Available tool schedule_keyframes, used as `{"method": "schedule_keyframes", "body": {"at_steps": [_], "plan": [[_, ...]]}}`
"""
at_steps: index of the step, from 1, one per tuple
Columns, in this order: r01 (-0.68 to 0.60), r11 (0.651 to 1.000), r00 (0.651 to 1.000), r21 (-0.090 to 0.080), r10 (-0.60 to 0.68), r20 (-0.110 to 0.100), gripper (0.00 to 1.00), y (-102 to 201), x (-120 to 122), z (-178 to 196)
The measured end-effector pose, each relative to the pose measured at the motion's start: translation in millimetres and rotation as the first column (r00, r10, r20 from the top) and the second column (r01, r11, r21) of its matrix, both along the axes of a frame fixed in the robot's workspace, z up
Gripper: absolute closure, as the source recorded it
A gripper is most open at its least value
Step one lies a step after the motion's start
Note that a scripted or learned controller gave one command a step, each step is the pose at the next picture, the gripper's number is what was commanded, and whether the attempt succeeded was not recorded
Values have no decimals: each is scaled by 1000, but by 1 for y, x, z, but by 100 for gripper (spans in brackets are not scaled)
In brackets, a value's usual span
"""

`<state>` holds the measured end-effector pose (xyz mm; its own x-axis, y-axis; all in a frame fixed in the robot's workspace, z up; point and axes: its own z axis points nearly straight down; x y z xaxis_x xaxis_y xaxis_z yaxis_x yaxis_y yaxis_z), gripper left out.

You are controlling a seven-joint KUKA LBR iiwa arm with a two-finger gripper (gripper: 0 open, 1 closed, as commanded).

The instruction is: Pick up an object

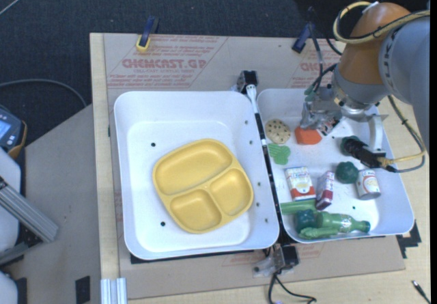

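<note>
My gripper (315, 118) hangs low over the back of the right bin (396, 200), directly above and just behind a small orange object (308, 136). I cannot make out whether it touches the orange object. A tan cookie (277, 130) lies to the gripper's left, with a light green piece (279, 154) in front of it. Nearer the front lie a red-and-white carton (299, 183), a dark red can (325, 190), a dark green round thing (346, 171), a small silver can (368, 184) and a green bottle (334, 225).
A yellow divided plate (203, 184) lies in the left bin (136, 118). A green cucumber-like piece (297, 207) rests by the divider in the right bin. Blue clamps (146, 35) hold the board at the back.
</note>
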<state>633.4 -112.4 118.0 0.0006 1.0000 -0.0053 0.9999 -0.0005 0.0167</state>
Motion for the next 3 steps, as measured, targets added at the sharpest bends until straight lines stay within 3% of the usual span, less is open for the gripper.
{"method": "schedule_keyframes", "body": {"at_steps": [1, 2, 3], "plan": [[-2, 1000, 1000, 4, 2, -11, 100, 10, 0, 58], [-2, 1000, 1000, 4, 2, -8, 100, 10, 2, 111], [-1, 1000, 1000, 7, 1, -20, 100, 33, -49, 119]]}}
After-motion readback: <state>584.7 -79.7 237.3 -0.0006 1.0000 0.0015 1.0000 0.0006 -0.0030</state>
